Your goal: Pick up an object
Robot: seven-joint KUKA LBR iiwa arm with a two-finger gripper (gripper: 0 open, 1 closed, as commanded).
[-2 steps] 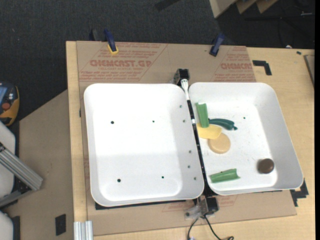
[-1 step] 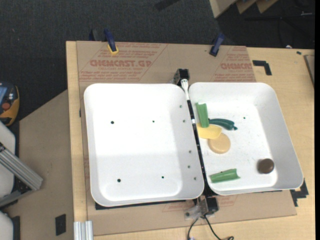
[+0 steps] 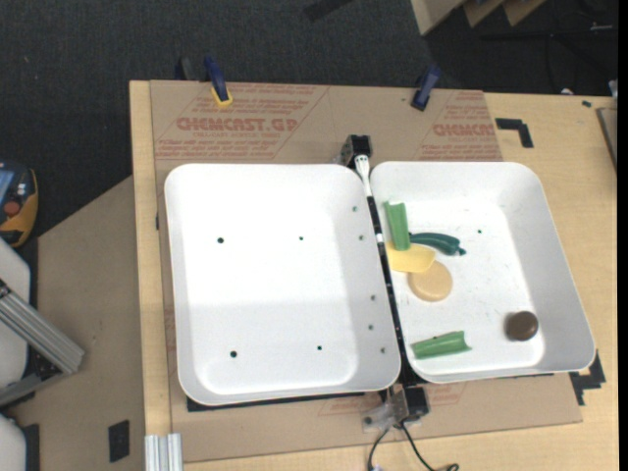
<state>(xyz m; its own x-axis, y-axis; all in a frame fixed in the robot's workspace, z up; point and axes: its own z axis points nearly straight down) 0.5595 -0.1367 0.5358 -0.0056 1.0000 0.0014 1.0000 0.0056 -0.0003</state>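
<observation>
Dark carpet is seen around a bench (image 3: 294,116) topped with brown cardboard, held by blue clamps (image 3: 217,81) at the far edge so the sheet stays put. Two white bins are set side by side: left bin (image 3: 265,283), right bin (image 3: 559,263). All candidates are clustered in the right bin, mostly against its left wall: upright green block (image 3: 396,226), dark teal curved piece (image 3: 438,242), yellow piece (image 3: 409,259) overlapping a tan disc (image 3: 431,283), second green block (image 3: 440,343) near the near wall, brown ball (image 3: 521,326) well apart at right. The ball is judged the cleanest pick, being isolated. Claw state cannot be told.
</observation>
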